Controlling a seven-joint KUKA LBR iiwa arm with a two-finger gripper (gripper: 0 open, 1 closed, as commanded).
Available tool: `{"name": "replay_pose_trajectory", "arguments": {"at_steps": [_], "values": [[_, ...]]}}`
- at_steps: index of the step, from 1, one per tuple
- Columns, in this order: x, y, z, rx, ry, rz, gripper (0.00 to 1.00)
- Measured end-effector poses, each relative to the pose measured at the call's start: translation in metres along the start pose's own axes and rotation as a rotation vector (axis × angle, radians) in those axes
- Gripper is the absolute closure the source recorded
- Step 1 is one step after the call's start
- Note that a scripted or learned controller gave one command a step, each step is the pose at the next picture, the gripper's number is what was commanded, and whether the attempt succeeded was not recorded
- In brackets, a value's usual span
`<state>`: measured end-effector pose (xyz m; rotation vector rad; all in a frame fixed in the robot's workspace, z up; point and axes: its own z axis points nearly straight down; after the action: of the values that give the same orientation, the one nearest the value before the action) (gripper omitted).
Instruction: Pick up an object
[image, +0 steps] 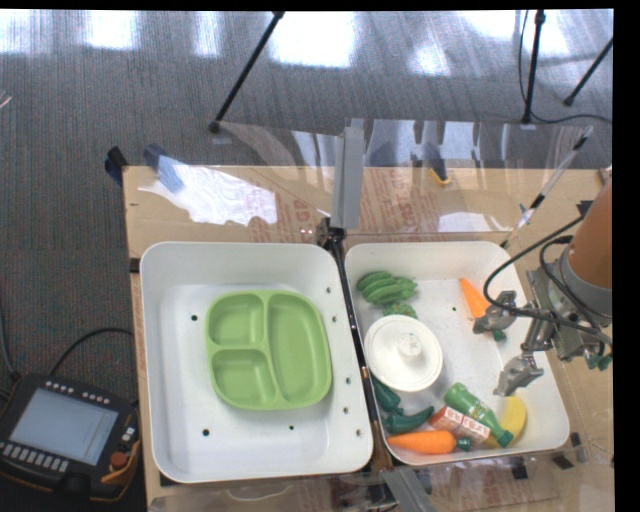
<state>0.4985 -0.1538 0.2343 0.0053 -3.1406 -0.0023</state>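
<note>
Toys crowd the right bin (560, 400), where we see our tool (507, 346) hanging with fingers apart and nothing between them, above bare floor between carrot (472, 295) and banana (514, 415). We judge that a straight descent could close on nothing, or nudge the bottle (476, 411).

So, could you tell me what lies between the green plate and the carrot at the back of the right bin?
In the camera view, the green pea pods lie between the green plate and the carrot, past the two bins' rims.

Grey arm (588, 290) with orange band, black cables looping beside it, two metallic grey fingers (518, 374).
</note>
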Motion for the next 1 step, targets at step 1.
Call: {"name": "replay_pose_trajectory", "arguments": {"at_steps": [1], "values": [[-0.0167, -0.0580, 0.1476, 0.000, -0.001, 0.005, 0.00]]}}
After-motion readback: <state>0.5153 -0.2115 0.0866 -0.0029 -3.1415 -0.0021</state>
